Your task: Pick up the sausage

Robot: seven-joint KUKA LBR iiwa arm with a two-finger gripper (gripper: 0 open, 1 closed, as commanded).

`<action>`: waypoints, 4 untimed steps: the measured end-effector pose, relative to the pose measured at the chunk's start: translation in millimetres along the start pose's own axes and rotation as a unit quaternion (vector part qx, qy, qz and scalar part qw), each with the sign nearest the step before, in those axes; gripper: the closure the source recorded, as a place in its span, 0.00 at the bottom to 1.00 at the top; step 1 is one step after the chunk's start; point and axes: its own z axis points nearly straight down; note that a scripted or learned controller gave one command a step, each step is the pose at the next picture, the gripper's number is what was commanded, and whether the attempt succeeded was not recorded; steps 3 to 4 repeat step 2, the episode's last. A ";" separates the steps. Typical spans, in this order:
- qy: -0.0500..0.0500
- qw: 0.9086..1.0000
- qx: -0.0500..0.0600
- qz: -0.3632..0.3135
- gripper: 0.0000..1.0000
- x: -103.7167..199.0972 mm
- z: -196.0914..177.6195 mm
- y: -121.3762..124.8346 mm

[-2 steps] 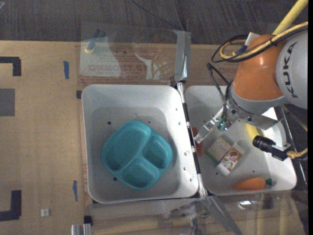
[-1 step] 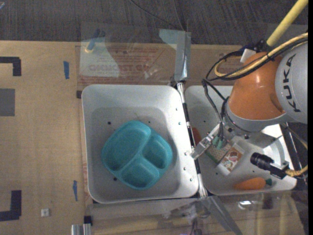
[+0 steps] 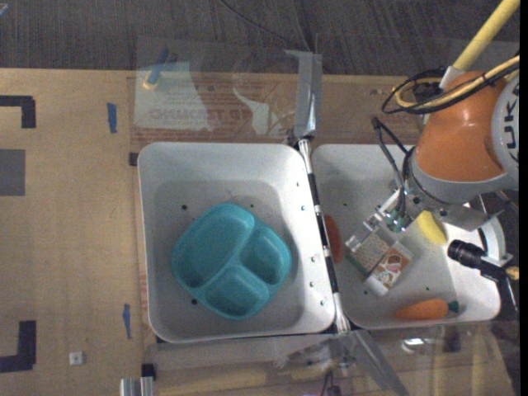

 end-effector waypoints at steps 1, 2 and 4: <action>0.000 0.998 0.000 0.059 0.00 0.3 0.3 5.7; 0.000 0.998 0.000 0.064 0.00 -14.1 -59.1 -13.8; 0.000 0.998 0.000 0.064 0.00 -14.1 -59.1 -13.8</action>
